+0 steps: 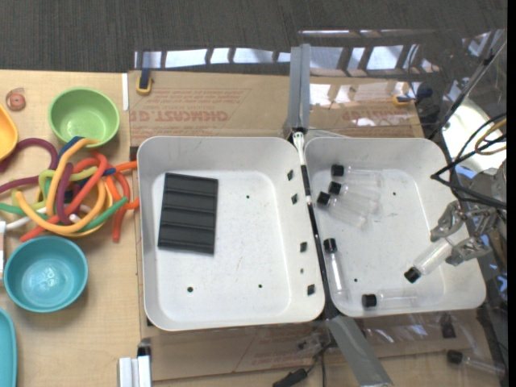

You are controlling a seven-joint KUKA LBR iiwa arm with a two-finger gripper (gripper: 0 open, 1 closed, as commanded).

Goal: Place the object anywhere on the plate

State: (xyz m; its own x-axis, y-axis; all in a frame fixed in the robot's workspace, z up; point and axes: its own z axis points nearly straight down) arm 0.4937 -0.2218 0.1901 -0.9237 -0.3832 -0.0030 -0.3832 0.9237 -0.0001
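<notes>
Gripping a clear black-capped vial (427, 261) between its fingers, the hand (456, 244) hangs over the right bin's (387, 147) right edge.

Two white bins sit side by side. The left bin (234, 305) contains a black ribbed plate (189, 213). The right bin (403, 150) contains several clear black-capped vials (352, 192). The gripper (445, 244), at the right bin's right edge, grips one vial (426, 263), tilted.

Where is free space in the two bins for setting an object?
Left bin: open floor right of the black ridged plate. Right bin: crowded by clear vials at left and front; a bare patch lies mid-right, near the gripper.
</notes>
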